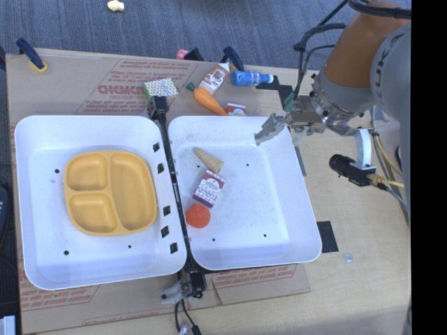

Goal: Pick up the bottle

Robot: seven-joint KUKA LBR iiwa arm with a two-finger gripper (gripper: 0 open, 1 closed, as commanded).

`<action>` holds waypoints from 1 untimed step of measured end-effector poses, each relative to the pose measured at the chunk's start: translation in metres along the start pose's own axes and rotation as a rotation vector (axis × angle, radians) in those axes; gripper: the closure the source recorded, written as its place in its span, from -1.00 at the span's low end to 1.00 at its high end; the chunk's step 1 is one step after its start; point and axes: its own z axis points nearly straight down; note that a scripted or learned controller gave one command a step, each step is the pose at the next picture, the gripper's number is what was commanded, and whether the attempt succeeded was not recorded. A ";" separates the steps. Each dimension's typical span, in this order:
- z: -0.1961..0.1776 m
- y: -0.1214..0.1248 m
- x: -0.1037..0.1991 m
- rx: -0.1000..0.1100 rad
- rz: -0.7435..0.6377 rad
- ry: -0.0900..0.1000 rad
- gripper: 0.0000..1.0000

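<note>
Grey and orange, the arm (363,47) reached in from the right edge of the surface (349,285), and we saw its hand (269,130) poised over the far right corner of the right bin (279,208). We could not tell whether the hand was wide or narrow, and we saw nothing between its tips. We found the bottle (214,79) lying on the cardboard along the far edge of the surface, just beside a carrot (208,101) and a blue bottle (250,79). The right bin held a cone (208,160), a small carton (209,190) and a red ball (198,217); the left bin (35,187) held a yellow divided tray (110,192).
</note>
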 end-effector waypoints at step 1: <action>0.088 0.002 0.053 0.002 0.056 0.001 -1.00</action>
